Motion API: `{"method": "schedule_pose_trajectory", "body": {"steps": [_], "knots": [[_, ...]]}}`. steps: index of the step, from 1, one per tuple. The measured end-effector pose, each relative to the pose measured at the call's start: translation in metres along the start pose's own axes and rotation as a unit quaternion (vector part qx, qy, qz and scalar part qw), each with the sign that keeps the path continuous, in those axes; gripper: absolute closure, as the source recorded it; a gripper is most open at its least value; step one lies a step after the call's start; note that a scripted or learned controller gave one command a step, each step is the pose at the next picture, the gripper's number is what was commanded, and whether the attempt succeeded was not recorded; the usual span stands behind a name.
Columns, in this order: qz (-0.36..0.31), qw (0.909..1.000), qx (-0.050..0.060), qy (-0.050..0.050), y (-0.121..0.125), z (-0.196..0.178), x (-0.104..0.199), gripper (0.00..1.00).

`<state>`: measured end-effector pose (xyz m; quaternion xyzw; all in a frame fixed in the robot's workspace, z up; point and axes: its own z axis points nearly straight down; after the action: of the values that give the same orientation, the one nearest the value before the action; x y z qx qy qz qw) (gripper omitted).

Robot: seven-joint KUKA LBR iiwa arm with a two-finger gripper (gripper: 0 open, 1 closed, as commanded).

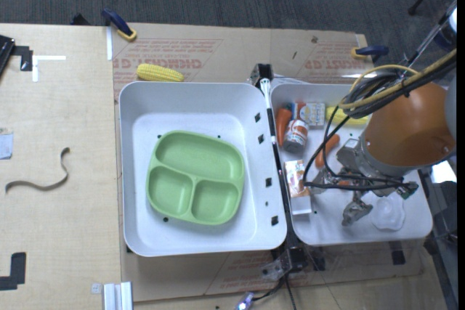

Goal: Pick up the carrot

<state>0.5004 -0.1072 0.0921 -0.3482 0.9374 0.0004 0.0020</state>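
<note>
My arm (407, 128) is reaching in from the right, and the orange band covers a good chunk of the right bin (320, 227). My gripper (358, 212) hangs low over the front part of that bin, next to a clear, crumpled plastic thing (389, 214) lying on the bin floor. Honestly I can't tell how wide it's open from this angle (metal bits and cables are in the way), and I don't see anything clamped in it.

The carrot (281, 124) is at the far left side of the right bin, lying along the wall that divides the two bins, well apart from my gripper. A small can with a red label (296, 135) sits just beside it, touching or nearly so. Behind the can there's a small white packet (314, 113), and something yellow (338, 116) pokes out from under my cables. A flat snack packet with orange print (295, 178) lies along the same dividing wall, nearer the front. There's also a small orange piece (330, 147) near my wrist, can't make out what it is.

The left bin (138, 178) holds a green divided plate (195, 176) with three compartments. Outside the bins, a corn cob (159, 72) lies on the cardboard (218, 54) just behind the left bin, and a thin curvy strip (43, 178) lies over on the bench (51, 120) to the left.
</note>
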Motion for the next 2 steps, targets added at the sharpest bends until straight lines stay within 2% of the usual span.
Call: {"method": "schedule_pose_trajectory", "body": {"steps": [1, 2], "knots": [[0.263, 0.9649, 0.002, -0.001, -0.086, -0.001, -0.018, 0.0], [0.117, 0.9931, 0.0, 0.001, -0.008, 0.001, 0.015, 0.0]]}}
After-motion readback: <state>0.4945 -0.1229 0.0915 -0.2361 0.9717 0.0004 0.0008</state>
